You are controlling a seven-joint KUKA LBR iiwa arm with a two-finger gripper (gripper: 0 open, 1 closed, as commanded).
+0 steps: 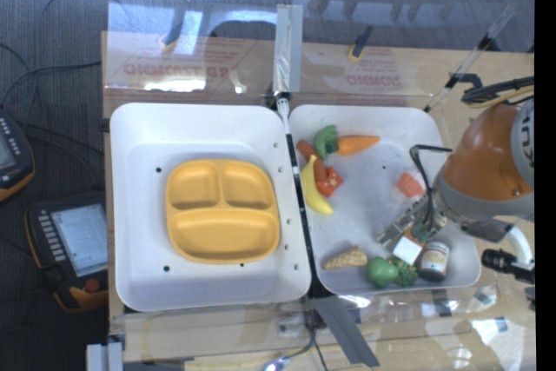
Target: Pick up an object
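Wooden worktop [130, 74] is carrying two white bins, the left bin [139, 143] holding a yellow tray [223, 208], the right bin [373, 187] crowded with toy food. Gripper [407, 226] is sitting low by a white block [406, 250], jar [433, 258] and green vegetable [382, 271] in the near right corner; finger state: cannot tell. Likely risk: clutter is deflecting the grasp, or the small, smooth block is slipping free.

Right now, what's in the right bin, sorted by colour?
Orange: 2, carrot and a small orange piece
Red: 1, red pepper
Yellow: 1, banana
Green: 2, green pepper and green vegetable
Tan: 1, bread
Brown: 1, small jar
Total: 8
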